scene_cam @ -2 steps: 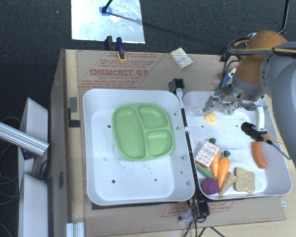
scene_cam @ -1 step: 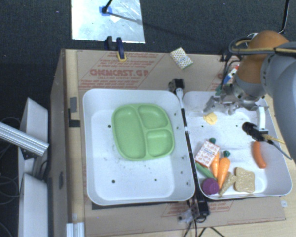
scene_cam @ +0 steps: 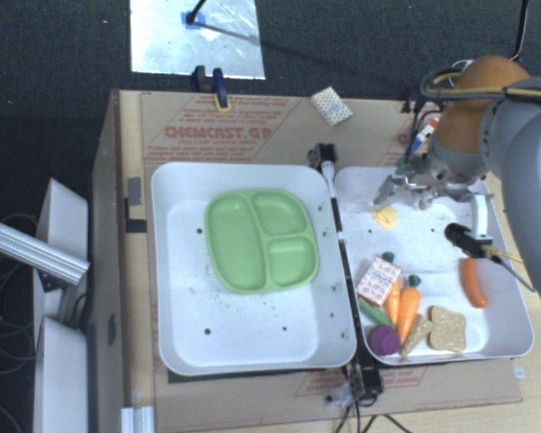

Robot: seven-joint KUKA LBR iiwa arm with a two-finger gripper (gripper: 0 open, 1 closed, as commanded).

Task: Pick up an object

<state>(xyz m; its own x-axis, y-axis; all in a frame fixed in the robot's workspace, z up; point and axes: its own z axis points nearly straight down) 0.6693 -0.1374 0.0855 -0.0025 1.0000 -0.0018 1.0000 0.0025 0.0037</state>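
Left bin (scene_cam: 176,332): green divided plate (scene_cam: 261,241). Right bin (scene_cam: 514,327): yellow piece (scene_cam: 386,216), carton (scene_cam: 379,280), carrots (scene_cam: 402,307), toast (scene_cam: 448,327), sausage (scene_cam: 472,282). End effector (scene_cam: 404,190) above yellow piece; spread unreadable.

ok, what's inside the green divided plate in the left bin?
Nothing shows in the three compartments of the green divided plastic plate; it lies alone in the left white bin. What is beneath the plate is covered.

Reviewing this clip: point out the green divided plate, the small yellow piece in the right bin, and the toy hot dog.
green divided plate (scene_cam: 261,242): camera view, on the ridge where its compartments meet.
small yellow piece (scene_cam: 386,216): camera view, on its top face.
toy hot dog (scene_cam: 473,282): camera view, on the middle of its orange body.
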